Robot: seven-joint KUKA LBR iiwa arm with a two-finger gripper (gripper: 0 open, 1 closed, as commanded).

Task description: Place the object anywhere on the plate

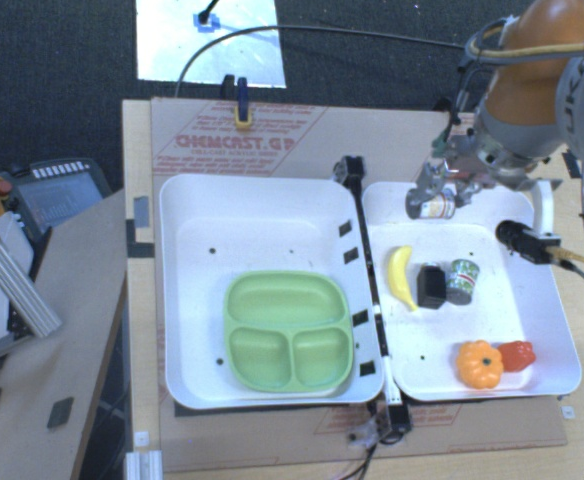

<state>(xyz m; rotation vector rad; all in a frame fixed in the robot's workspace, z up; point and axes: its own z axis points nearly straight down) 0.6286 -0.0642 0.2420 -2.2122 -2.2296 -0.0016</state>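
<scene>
A green plate (288, 330) with three compartments lies in the left bin (192, 218), toward its front. My gripper (434, 196) hangs over the far left corner of the right bin (547, 308). It is shut on a small pale can (430, 208) with a yellowish label, which lies sideways between the fingertips and seems lifted off the bin floor. The plate is well to the left of the gripper and nearer the front, across the divider between the bins.
In the right bin lie a yellow banana (401, 276), a black block (431, 287) and a green-and-white can (462, 279) in a row. An orange pumpkin (480, 364) and a red piece (517, 355) sit near the front edge.
</scene>
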